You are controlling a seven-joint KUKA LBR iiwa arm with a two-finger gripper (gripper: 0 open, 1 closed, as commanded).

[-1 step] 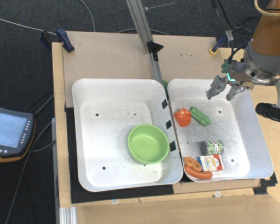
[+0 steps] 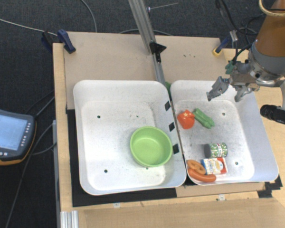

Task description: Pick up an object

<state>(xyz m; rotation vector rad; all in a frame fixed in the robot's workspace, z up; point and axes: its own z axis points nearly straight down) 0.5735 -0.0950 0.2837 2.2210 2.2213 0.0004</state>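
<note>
Pincer [image 2: 228, 90] spread and bare, hovering above the right bin [image 2: 256, 127]. Could nudge the pepper [image 2: 204, 118] against the touching tomato [image 2: 185, 119] and miss both.

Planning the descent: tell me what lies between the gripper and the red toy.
In the camera view, bare white bin floor separates the gripper from the red toy; the green toy lies just beside that line.
</note>
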